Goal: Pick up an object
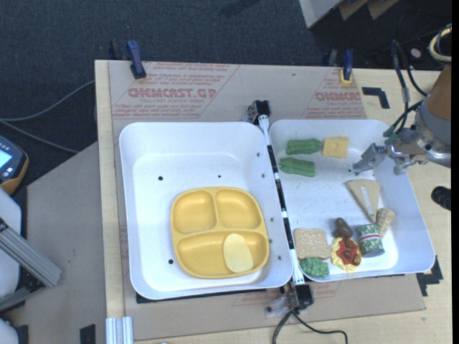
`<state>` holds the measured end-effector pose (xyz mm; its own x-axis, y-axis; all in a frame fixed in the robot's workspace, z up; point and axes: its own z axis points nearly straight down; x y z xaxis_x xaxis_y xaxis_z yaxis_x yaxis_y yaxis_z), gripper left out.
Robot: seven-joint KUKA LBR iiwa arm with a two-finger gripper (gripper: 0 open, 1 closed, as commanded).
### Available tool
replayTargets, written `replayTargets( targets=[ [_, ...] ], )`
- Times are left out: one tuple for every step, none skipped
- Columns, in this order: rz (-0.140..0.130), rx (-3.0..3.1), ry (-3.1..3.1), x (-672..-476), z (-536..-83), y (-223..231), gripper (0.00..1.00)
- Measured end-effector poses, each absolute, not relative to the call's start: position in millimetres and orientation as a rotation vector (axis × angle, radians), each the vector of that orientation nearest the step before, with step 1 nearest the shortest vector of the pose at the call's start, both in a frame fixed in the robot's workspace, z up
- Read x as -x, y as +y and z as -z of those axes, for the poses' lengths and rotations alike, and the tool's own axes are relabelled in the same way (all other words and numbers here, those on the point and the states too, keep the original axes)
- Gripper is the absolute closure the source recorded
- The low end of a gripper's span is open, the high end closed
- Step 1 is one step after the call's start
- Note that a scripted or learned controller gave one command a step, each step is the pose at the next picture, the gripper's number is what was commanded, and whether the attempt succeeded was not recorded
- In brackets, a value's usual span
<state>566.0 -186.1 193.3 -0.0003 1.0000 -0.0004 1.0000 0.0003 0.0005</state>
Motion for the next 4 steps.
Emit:
replayTargets(
  targets=[
    [0.007,-2.231,2.229,-507.7,-85,-163,0.0],
    [-0.001,-2.222,2.224,-478.4,-85,-119,0.0],
    [-0.002,-2.216,2.215,-545.0,-85,-175,0.0],
    [0.003,-2.227,2.226,-487.3,-84,-136,0.0]
  ],
)
